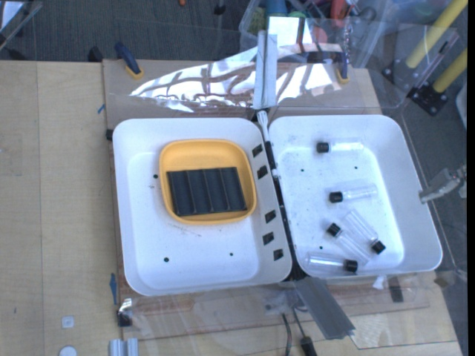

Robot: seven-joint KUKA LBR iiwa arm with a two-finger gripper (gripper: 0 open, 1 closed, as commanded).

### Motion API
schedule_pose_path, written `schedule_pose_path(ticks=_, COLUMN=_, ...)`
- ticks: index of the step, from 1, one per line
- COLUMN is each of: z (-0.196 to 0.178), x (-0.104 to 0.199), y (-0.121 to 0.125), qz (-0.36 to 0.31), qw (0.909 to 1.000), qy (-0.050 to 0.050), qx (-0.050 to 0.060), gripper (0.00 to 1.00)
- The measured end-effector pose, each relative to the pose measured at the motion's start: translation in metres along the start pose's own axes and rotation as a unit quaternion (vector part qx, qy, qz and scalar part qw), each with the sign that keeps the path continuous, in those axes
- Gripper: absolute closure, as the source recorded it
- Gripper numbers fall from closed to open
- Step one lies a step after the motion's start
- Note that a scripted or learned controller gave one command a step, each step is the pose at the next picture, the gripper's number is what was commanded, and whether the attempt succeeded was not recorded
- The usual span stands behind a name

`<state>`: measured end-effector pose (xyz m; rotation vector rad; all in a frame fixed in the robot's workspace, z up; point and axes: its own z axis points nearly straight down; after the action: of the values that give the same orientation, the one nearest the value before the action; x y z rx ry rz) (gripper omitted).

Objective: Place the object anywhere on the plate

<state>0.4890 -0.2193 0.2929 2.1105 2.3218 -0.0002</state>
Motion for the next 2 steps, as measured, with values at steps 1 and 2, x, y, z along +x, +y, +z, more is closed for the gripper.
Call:
schedule_pose_path(ticks=1, z=-0.087, x=-0.004, y=-0.008, qz=-0.137, qw=0.9906, qy=-0.001, qx=-0.001, gripper=0.0)
schedule_pose_path(ticks=2, z=-0.01, x=-0.003, y=-0.009, qz=-0.251, qw=0.9681, qy=0.002, qx=0.0, gripper=0.0)
